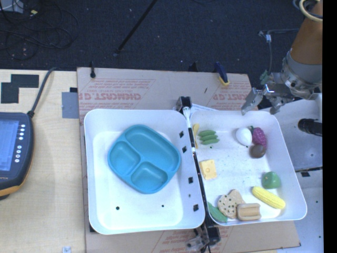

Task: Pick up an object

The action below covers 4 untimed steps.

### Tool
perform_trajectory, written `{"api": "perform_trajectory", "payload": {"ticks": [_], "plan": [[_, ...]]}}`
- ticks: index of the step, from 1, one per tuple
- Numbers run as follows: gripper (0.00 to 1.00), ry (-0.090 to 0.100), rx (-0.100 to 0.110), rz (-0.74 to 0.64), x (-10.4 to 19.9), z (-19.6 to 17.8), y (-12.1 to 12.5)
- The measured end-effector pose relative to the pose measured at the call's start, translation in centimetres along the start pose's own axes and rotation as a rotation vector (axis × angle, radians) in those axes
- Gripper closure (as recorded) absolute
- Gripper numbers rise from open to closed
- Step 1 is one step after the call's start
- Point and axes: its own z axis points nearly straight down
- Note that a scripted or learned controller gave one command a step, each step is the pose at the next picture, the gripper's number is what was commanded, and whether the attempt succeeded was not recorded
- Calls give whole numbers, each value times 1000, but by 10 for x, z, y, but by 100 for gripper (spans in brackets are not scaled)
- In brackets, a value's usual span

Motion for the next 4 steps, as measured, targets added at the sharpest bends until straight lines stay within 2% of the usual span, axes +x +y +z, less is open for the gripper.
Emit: {"api": "perform_trajectory", "payload": {"ticks": [1,2,3,4], "plan": [[0,2,12,4,-64,144,0],[0,-3,-9,2,-63,165,6],[0,-1,-4,2,-64,122,4],[0,-2,-2,-2,-62,190,6]]}}
